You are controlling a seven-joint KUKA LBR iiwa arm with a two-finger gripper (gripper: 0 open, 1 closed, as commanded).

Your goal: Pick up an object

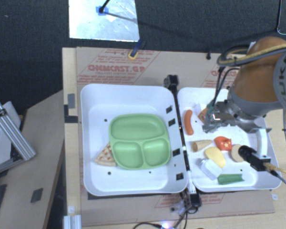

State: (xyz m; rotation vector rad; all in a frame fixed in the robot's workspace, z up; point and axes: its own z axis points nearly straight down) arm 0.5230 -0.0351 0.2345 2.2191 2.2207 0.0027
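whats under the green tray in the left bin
A waffle-patterned toy slice pokes out from beneath the green tray's left corner; how far it extends underneath is hidden.

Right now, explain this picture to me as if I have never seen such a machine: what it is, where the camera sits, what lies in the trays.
The grey and orange shape at the right is a robot arm. Its pincer hangs over the right bin; I cannot tell whether it grips anything.

One fixed camera looks down on the bench at a slant.

The left bin holds a green divided plate with a waffle slice beside it. The right bin holds toy food: a hot dog, a cone, a red piece, a yellow piece, a green piece and a white piece.
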